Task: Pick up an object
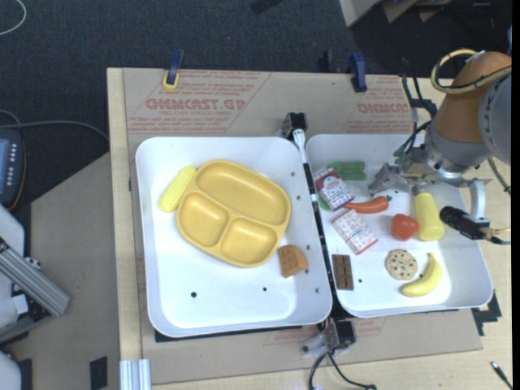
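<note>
near the bottom edge, 2 shallow white plastic bins (154,218) are set on a brown cardboard sheet (244,96) over dark carpet. a glossy yellow 3-compartment tray (231,211), ribbed corn cob (176,188) and tan bread piece (292,259) are seen left. the metal gripper (396,177) is seen above an orange carrot (367,205); whether its fingers are apart cannot be told. a smooth curved banana (426,279) lies right.

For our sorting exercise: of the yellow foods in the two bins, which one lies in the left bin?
The corn cob, beside the yellow divided plate. The banana and the yellow bottle-shaped piece lie in the right bin.
</note>
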Action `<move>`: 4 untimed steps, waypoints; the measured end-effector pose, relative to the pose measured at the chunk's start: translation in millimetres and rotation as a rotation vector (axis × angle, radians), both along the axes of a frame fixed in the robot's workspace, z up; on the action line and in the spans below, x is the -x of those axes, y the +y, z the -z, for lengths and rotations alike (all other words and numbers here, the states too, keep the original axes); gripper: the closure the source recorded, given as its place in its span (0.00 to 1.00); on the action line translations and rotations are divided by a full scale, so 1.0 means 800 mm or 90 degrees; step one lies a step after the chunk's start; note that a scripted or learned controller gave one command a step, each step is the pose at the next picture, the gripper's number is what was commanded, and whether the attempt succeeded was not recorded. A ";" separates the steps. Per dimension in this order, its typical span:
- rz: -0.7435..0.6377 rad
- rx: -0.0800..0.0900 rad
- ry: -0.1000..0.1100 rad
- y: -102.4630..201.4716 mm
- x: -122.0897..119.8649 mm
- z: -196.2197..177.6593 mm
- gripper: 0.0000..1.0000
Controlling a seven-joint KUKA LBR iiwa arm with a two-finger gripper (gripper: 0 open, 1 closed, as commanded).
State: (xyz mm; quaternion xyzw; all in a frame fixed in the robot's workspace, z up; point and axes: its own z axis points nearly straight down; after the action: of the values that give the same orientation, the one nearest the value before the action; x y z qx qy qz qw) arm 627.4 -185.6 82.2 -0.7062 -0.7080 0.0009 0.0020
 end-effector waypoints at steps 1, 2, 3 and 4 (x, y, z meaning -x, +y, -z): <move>0.000 0.001 -0.003 0.000 -0.002 -0.017 1.00; 0.001 0.002 -0.006 -0.001 -0.002 -0.071 1.00; 0.001 0.003 -0.007 0.001 -0.003 -0.151 1.00; 0.001 0.002 -0.006 0.000 -0.004 -0.181 1.00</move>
State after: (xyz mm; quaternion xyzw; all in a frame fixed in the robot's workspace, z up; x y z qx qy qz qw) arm 630.9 -185.3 226.8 -0.7067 -0.7075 -0.0012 -0.0026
